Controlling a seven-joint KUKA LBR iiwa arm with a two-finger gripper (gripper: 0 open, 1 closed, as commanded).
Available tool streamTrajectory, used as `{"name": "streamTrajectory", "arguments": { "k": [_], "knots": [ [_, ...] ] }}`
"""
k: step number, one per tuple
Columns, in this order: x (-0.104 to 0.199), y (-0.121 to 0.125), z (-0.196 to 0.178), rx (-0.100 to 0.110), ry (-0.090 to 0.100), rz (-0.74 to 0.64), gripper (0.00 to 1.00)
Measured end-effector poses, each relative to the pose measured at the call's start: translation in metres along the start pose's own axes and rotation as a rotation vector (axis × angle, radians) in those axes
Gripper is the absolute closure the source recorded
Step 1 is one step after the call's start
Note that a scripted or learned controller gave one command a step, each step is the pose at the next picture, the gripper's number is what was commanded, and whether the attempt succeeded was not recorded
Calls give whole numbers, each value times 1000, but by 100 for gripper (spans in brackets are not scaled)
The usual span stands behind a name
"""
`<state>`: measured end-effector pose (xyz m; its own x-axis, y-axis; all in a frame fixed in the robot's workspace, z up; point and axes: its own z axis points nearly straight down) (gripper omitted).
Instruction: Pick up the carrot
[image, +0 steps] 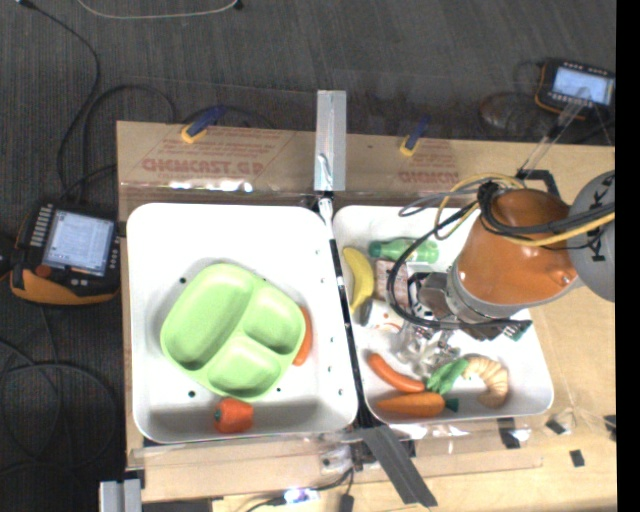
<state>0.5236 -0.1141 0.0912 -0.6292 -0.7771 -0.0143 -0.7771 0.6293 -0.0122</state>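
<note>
Over the right bin (535, 395) hung the gripper (428, 345), and I could not tell its state. Just below it lay one carrot (394, 373), with another carrot (409, 405) nearer the front wall. Beside them lay a banana (358, 276) and a croissant (487, 373).

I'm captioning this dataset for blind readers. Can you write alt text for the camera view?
The grey and orange arm reaches from the right into the right bin, its pincer low over a carrot, a banana and other toy food. The left bin holds a green divided plate and a small red-orange vegetable.
</note>
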Motion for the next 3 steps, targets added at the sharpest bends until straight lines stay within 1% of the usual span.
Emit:
{"name": "streamTrajectory", "arguments": {
  "k": [1, 2, 3],
  "knots": [
    [11, 12, 0, 1, -2, -703, 100],
    [8, 7, 1, -20, -4, -1310, 100],
    [9, 4, 2, -13, -2, -1309, 0]
  ]
}}
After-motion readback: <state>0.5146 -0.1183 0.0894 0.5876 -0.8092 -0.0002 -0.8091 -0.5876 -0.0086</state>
